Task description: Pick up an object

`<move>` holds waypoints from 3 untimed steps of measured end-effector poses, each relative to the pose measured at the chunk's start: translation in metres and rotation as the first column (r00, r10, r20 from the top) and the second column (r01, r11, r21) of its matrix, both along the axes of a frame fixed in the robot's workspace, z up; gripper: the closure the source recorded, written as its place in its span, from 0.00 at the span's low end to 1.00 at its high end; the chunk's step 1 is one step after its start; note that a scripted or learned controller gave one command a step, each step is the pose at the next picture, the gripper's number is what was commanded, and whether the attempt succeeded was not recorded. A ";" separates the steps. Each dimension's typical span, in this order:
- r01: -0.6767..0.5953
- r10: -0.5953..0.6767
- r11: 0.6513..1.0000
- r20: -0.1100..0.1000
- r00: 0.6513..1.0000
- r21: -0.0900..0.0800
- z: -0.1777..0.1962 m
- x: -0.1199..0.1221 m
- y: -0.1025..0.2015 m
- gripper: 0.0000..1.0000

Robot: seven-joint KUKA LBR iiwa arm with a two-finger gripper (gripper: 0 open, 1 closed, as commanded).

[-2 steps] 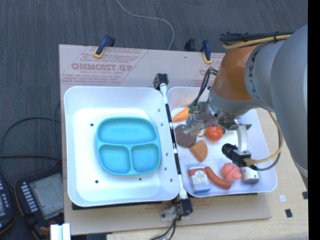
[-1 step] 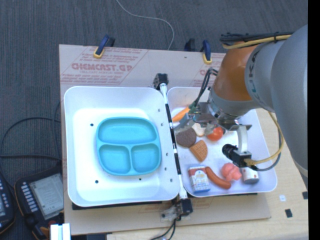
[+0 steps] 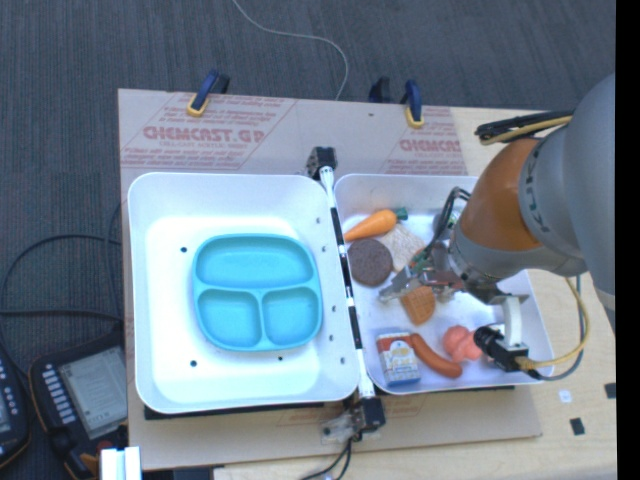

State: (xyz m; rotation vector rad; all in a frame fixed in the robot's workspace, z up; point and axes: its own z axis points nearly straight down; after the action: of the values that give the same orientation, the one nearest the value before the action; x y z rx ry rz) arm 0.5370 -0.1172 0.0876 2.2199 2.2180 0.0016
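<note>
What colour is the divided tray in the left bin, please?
Light blue; the divided tray shows plainly in the camera view.

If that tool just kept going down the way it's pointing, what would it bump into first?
Probably the orange-brown nugget lying right below the tool in the right bin. Depth is hard to judge from above, so it may already be touching it.

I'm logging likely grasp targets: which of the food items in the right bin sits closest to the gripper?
The golden-brown nugget-like piece, directly at the gripper. The carrot, dark round patty and sausage all lie farther off.
</note>
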 end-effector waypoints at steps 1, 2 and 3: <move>0.000 0.000 1.000 0.003 1.000 -0.001 0.011 0.001 0.000 1.00; -0.002 0.002 1.000 -0.004 1.000 0.002 0.097 -0.046 0.065 1.00; -0.002 0.002 1.000 -0.004 1.000 0.002 0.117 -0.053 0.127 1.00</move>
State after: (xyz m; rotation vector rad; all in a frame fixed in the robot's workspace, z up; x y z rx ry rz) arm 0.4840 0.0100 0.2047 2.2204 2.2231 -0.0004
